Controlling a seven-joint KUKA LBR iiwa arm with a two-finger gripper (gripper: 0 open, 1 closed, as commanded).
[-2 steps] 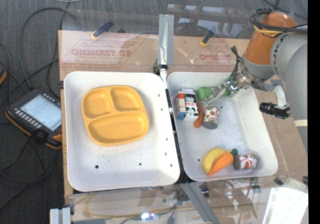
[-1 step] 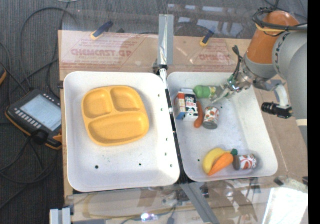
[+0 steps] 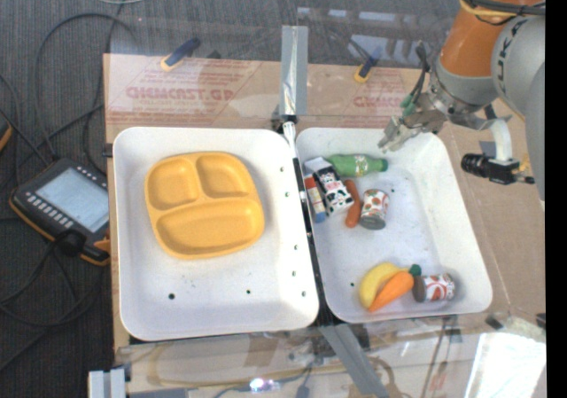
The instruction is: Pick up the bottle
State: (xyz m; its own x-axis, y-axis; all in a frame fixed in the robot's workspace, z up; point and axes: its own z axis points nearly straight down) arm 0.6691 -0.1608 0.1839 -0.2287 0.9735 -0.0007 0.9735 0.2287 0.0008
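Currently I log: bottle (image 3: 356, 163), green, lying flat at far end of right bin (image 3: 461, 237), cap toward claw (image 3: 400, 134); claw just beside it, slightly spread, holding nothing, prob. lined up for approach.

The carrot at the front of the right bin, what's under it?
The carrot lies across a banana, covering its lower edge. What sits beneath its middle is hidden.

Two bins (image 3: 124, 237) (image 3: 461, 237), one tray (image 3: 205, 204), one bottle (image 3: 356, 164), two cans (image 3: 374, 209) (image 3: 437, 287), two carrots (image 3: 353, 204) (image 3: 392, 291), one banana (image 3: 376, 282), one carton (image 3: 331, 191).
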